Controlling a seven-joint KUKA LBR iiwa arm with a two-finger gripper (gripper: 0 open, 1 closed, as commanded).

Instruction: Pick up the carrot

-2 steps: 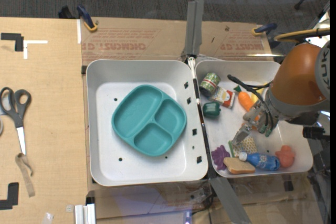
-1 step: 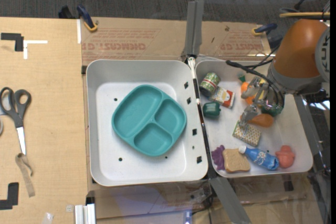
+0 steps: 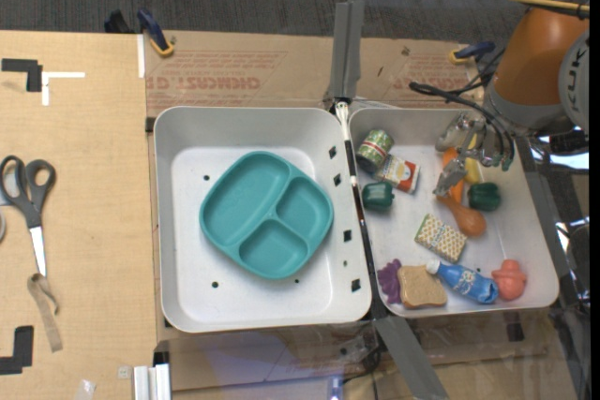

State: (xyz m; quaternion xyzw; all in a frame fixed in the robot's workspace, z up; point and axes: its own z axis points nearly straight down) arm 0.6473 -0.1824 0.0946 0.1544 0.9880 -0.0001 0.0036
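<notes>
We see the carrot (image 3: 466, 216), orange, stubby and tapered, lying in the right bin (image 3: 542, 229) just below our gripper (image 3: 457, 175), whose opening we cannot tell.

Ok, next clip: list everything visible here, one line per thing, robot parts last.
Divided plate: 1, teal, left bin.
Can: 1, green label, right bin, far left.
Small carton: 1, red and white, beside the can.
Green items: 2, one near the divider, one by the gripper.
Carrot: 1, orange, right bin, under the gripper.
Cracker: 1, tan.
Bread slice: 1, brown.
Bottle: 1, blue.
Pink toy: 1.
Purple item: 1.
Scissors: 1, grey, left bench.
Gripper: 1, metal, over the carrot.
</notes>
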